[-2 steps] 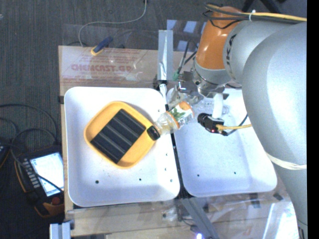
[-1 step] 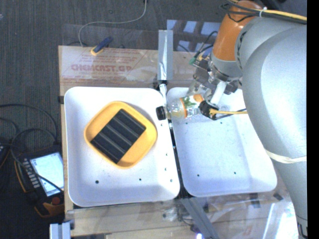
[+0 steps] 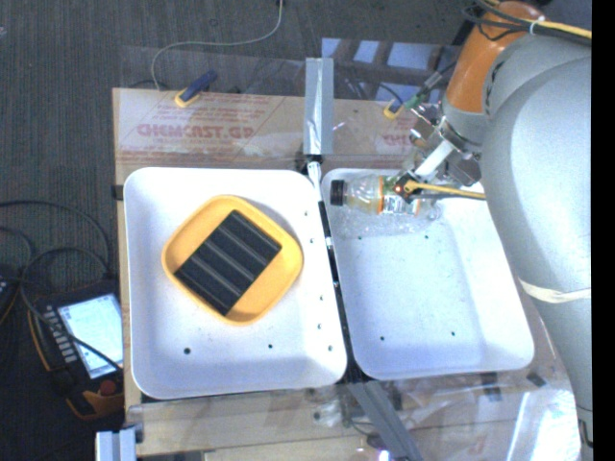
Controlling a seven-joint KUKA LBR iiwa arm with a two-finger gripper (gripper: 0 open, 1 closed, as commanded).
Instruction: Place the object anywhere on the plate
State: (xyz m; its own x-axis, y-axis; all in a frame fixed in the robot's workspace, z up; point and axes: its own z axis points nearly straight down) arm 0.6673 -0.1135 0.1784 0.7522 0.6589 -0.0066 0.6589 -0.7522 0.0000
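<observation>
- The jaws of the gripper [image 3: 415, 186] sit at the bottle [image 3: 377, 195]; whether they are spread or pinching it I cannot tell.
- The bottle, clear with a dark cap, lies on its side at the far edge of the right bin [image 3: 452, 296], cap toward the divider.
- To do this well: get a firm hold on the bottle's body, lift clear of both rims, carry it left and lower it over the plate [image 3: 233, 257].
- Count: one bottle, one yellow plate with a dark ribbed centre in the left bin [image 3: 154, 344], two bins.

Lab: bench [image 3: 221, 128], loose cables [image 3: 58, 233]
</observation>
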